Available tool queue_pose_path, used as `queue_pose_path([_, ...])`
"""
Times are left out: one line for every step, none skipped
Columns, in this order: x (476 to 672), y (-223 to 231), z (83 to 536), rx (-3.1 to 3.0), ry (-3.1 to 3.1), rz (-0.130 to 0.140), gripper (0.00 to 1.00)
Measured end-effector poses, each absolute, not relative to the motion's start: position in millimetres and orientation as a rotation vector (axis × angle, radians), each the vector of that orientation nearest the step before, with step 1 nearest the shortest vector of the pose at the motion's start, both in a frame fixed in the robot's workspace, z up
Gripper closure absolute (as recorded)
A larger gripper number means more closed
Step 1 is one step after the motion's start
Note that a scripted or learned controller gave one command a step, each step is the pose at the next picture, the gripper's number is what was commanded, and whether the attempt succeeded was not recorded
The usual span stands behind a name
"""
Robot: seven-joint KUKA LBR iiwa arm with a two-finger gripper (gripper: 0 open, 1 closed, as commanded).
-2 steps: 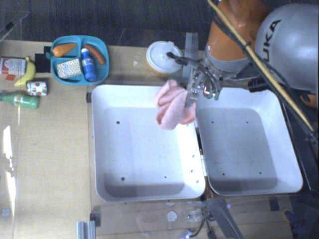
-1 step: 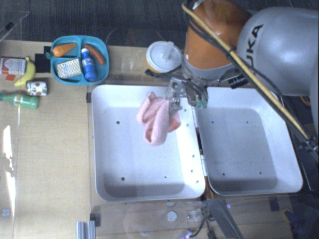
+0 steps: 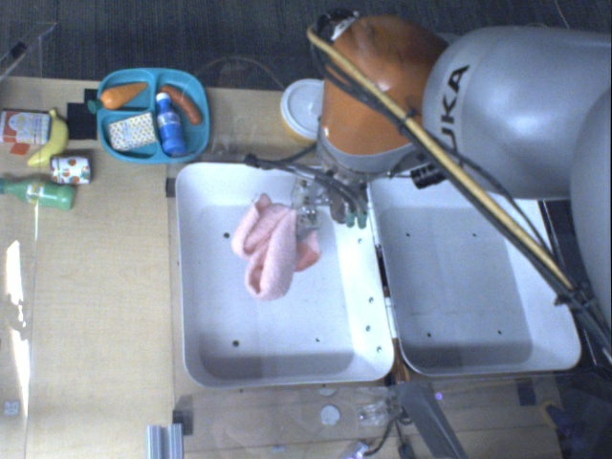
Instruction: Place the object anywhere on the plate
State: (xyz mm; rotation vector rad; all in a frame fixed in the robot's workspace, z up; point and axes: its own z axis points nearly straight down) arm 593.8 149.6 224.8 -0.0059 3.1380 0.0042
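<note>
A crumpled pink cloth [image 3: 272, 245] lies in the left white bin [image 3: 220, 352], in its upper middle. My gripper [image 3: 331, 214] hangs under the orange wrist band at the bin's upper right. It is open, and its left finger [image 3: 308, 214] touches the cloth's top right edge. The other finger [image 3: 356, 217] is close to the wall between the bins. Nothing sits between the fingers. A blue divided plate [image 3: 195, 92] rests on the bench at the upper left, outside the bins. It holds toy food and a small blue bottle [image 3: 170, 122].
The right white bin [image 3: 478, 295] lies under the arm. A yellow-rimmed white dish [image 3: 302, 106] stands behind the bins, partly hidden by the wrist. A banana, a small can and a green bottle [image 3: 38, 193] lie at the far left of the bench.
</note>
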Motion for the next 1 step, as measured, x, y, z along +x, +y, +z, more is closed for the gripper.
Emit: queue_pose_path([594.0,149.5,225.2,-0.006,3.137,0.004,0.0])
